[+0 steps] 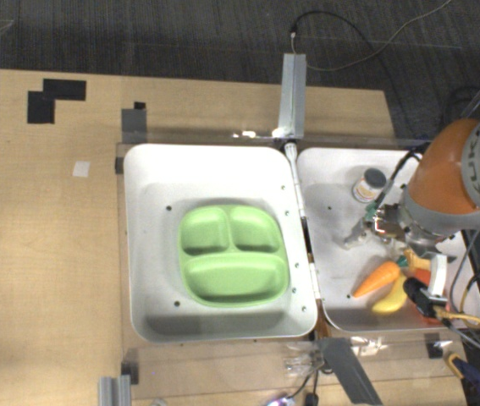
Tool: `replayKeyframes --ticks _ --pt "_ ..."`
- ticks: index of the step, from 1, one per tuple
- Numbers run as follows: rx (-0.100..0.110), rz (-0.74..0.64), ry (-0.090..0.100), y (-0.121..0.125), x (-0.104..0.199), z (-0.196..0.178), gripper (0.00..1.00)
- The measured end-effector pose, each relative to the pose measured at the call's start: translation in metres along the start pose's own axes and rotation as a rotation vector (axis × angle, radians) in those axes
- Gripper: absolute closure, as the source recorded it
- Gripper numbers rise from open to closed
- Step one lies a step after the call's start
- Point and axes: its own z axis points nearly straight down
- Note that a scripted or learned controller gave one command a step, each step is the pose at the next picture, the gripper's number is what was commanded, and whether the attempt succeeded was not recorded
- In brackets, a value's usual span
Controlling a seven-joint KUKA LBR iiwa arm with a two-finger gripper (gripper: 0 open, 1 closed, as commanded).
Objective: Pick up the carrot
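The orange carrot (pixel 376 278) lies in the right bin (pixel 333 286), near its front, pointing down-left. A yellow banana (pixel 390 301) rests right against the carrot's lower side. My gripper (pixel 377 227) hangs just above and behind the carrot, over the middle of the right bin. The arm's orange band (pixel 437 178) rises behind it on the right. Nothing shows between the gripper and the carrot, and the carrot rests on the bin floor.
A green divided plate (pixel 232 253) sits in the left bin (pixel 151 227). A small round grey and cream object (pixel 367 183) stands at the back of the right bin. A red item (pixel 422 271) lies partly under the arm. Cables hang at the right.
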Motion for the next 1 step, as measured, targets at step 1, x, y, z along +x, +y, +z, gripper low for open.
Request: replayKeyframes --ticks 1 --pt "0.016 0.011 0.0 -0.0553 0.0149 -0.0367 0.0"
